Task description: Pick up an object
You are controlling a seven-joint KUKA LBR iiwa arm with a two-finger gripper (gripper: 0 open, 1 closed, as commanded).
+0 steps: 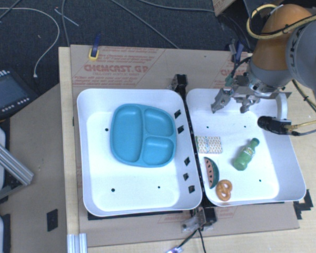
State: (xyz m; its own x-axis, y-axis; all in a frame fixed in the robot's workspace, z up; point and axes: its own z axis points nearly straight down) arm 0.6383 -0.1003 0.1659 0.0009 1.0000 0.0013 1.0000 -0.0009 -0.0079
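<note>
While the arm (pixel 284 41) reaches in from the right, grey with its orange band above the wrist, we see the gripper (pixel 231 105) hanging over the far part of the right bin (pixel 287 141); its two fingers (pixel 218 103) stand spread apart, with bare white bin floor showing between them, and nothing is pinched there. In that same bin, nearer to us, lie four small things: a green bottle (pixel 245 154) tilted on its side toward the middle right; a small patterned square packet (pixel 209 144) close to the bin's left wall; a watermelon slice (pixel 210 172) just below the packet, along that wall; and a pretzel (pixel 224 190) just beside the slice's lower end, near the front rim. All four lie well apart from the gripper; none touches it. We find the left bin (pixel 95 157) holding a blue divided plate (pixel 144 135), flat on the floor, in the bin's far right part, with three compartments showing. Both bins rest side by side on a cardboard sheet (pixel 147 62) with red print; a yellow and blue clamp (pixel 95 47) sits at its far left edge; white cables (pixel 42 15) trail across the dark floor beyond.
</note>
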